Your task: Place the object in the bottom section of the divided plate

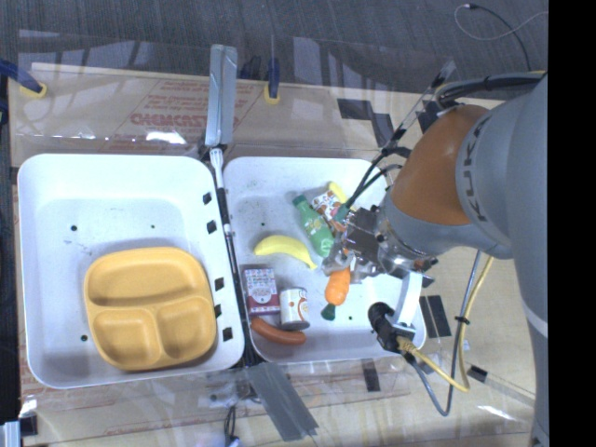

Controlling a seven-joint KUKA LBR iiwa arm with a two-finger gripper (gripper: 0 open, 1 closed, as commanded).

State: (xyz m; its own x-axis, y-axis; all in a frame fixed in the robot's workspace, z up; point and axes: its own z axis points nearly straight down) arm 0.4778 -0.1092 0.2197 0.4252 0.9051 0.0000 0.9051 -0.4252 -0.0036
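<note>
A yellow divided plate (90,298) lies in the left bin (47,194), with one wide section at its far side and two smaller ones at its near side; nothing lies on it. My gripper (346,254) is down in the right bin (244,180), over the near end of a green bottle (313,223) and just above an orange carrot (338,287). The arm's wrist hides the gripper's tip. A yellow banana (284,249) lies just to its left.
In the right bin a small can (293,307), a red box (260,289) and a sausage (277,334) sit near the front left corner. A colourful packet (328,200) lies beyond the bottle. A grey divider bar (221,101) runs between the bins.
</note>
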